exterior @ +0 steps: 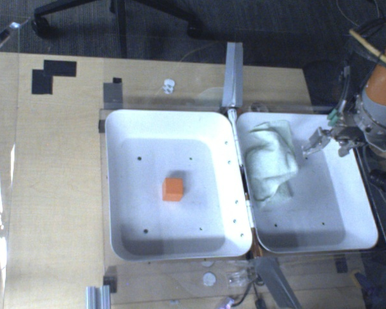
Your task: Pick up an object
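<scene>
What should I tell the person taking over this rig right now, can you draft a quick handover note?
Claw: open, over the right bin's upper right part, with nothing between its fingers.
Things: an orange cube lies near the middle of the left bin. A crumpled white cloth lies in the left part of the right bin, just left of the claw; I cannot tell if they touch.
Done: nothing picked up yet.
Left: choose a thing, probably the cloth since it is nearer, close on it and lift it clear of the bin.
</scene>
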### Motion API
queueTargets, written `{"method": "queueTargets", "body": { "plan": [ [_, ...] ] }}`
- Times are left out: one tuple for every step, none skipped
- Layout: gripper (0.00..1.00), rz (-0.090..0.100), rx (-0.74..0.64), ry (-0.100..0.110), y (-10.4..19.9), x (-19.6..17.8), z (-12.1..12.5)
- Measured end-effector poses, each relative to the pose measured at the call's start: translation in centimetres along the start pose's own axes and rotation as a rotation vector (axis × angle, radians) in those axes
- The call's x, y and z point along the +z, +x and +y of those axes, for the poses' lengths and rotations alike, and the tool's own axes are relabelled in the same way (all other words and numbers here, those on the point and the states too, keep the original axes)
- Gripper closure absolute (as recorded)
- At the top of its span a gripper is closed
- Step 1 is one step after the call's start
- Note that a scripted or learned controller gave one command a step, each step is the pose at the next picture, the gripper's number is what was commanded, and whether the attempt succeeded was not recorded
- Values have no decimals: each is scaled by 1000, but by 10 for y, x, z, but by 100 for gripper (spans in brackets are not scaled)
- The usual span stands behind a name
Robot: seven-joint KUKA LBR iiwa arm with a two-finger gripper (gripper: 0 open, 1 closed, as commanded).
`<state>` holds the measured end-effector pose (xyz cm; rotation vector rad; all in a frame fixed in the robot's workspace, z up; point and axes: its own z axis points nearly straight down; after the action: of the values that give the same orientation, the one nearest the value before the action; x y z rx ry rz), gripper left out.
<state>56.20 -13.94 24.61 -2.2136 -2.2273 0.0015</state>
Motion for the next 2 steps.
{"method": "queueTargets", "body": {
  "plan": [
    [0,1,-132,1,53,137,-15],
    [100,1,-132,1,53,128,-14]
  ]
}}
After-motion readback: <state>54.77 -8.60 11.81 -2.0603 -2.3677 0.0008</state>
